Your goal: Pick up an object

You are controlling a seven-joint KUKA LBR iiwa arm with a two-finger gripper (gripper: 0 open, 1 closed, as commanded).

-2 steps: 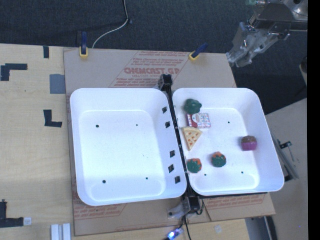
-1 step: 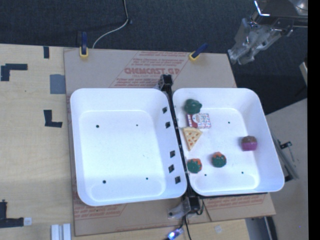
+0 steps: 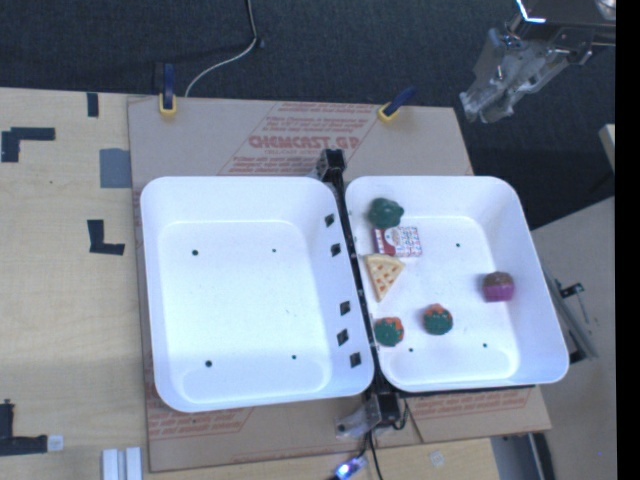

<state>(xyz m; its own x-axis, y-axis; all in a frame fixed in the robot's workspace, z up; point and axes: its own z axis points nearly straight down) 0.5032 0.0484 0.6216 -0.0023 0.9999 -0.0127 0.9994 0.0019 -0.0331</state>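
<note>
The right bin (image 3: 520,218) holds several small objects. A dark green lump (image 3: 385,211) lies near its far left, with a red and white packet (image 3: 398,241) just in front of it. A yellow wedge (image 3: 383,274) rests against the divider. Two green and red toy fruits (image 3: 388,331) (image 3: 437,319) sit toward the front. A purple and yellow piece (image 3: 498,286) lies at the right. My gripper (image 3: 487,106) hangs high at the upper right, beyond the bin's far edge, away from all the objects.
The left bin (image 3: 165,268) stands beside the right one, joined along a row of black clips (image 3: 345,298). Both rest on a cardboard sheet (image 3: 290,138) held by yellow and blue clamps. A white cable runs across the dark floor at the back.
</note>
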